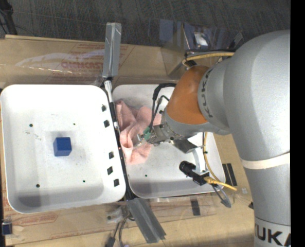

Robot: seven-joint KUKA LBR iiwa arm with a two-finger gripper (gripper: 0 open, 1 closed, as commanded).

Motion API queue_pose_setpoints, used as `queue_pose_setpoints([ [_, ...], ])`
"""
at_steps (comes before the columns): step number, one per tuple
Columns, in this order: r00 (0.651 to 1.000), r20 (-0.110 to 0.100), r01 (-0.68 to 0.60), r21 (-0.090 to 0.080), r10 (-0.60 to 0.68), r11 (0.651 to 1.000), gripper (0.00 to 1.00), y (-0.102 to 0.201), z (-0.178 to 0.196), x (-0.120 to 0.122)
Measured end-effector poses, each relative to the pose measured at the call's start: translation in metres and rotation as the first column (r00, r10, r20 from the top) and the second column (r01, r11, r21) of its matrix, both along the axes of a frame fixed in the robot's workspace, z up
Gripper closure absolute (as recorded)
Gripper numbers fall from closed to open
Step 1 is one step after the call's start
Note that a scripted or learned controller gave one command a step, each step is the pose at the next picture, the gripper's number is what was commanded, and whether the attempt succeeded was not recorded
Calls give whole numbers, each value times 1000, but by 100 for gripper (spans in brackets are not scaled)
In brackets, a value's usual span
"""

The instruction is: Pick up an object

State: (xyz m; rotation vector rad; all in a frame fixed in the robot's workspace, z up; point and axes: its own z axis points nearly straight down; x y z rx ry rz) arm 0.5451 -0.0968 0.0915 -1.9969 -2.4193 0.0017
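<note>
My gripper (148,136) sits low over the pink cloth (129,127) at frame centre, in the right bin (162,189). Its closure: cannot tell. Step in hand, I judge: grasping. Next: secure the cloth, then lift straight up.

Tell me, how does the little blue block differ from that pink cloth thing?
The blue block is a small, hard-edged cube; the pink cloth is larger, soft and crumpled. The block sits alone in the left bin; the cloth lies in the right bin, against the wall nearest the divider. The block is far from the arm; the gripper is right at the cloth. Both rest on a white bin floor.
</note>
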Motion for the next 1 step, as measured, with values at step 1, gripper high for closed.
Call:
queue_pose_setpoints([
  [1,1000,-2,-5,2,5,1000,100,1,10,0],
])
